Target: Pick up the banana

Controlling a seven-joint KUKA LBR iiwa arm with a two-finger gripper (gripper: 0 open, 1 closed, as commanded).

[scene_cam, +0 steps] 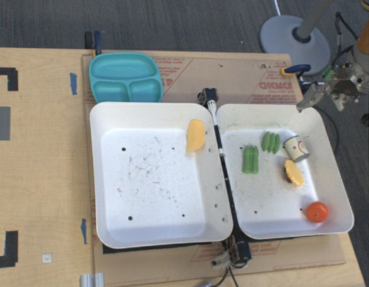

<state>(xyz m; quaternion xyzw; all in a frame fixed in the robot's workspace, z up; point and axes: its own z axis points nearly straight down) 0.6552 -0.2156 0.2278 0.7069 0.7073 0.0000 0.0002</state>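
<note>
The banana (195,135) (left bin) lies well apart from the end effector (332,88), its grip seemingly unreadable.

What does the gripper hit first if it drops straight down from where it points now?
Likely the far right rim of the right bin, not the banana. The gripper hangs above that corner; the small can sits further in. Depth is unclear.

A teal divided tray (125,76) sits behind the left bin (112,220); an orange tomato (317,211) lies in the right bin (274,220).
</note>
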